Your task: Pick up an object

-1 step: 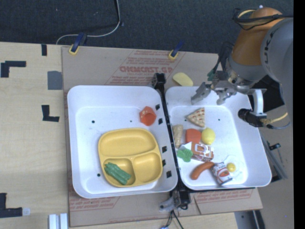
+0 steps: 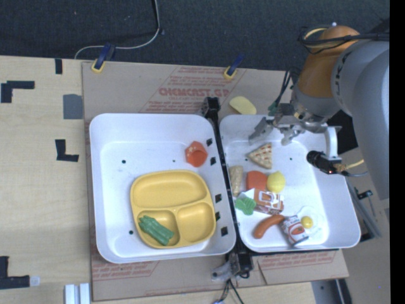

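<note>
My gripper hangs over the far end of the right bin, its two grey fingers spread open with nothing between them. Just in front of it lies a tan triangular pizza slice. Further toward the front are a yellow lemon, an orange block, a red and white carton, a green toy piece, a beige cob, a red sausage and a small can.
The left bin holds a yellow divided plate with a green pickle in one compartment, and a red pepper by the divider. A pale yellow piece lies on the cardboard behind the bins.
</note>
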{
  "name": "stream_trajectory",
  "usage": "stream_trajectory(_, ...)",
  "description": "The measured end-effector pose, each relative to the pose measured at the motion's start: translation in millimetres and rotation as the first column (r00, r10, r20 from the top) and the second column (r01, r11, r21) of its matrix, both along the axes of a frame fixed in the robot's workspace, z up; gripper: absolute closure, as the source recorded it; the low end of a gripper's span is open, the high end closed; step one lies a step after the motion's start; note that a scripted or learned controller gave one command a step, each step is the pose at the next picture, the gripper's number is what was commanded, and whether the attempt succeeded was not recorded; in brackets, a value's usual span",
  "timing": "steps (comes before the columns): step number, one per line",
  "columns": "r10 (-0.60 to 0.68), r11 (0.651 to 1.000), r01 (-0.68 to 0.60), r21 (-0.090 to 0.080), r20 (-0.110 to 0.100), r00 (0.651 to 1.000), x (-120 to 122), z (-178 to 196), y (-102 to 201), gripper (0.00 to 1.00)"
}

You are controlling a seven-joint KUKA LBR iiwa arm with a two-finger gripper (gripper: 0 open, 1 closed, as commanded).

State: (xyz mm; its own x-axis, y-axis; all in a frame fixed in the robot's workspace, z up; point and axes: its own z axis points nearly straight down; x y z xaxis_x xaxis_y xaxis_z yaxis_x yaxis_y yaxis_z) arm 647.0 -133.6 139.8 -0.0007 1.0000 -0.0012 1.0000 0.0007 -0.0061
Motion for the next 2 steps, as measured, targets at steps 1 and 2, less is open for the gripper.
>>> stream_trajectory(1,0.001,1.0,-0.001,-0.001,0.005,1.0,-2,-58,-4,0.0)
stream_trajectory(2,0.002,1.0,-0.002,-0.001,0.007,1.0,0,-45,-3,1.0)
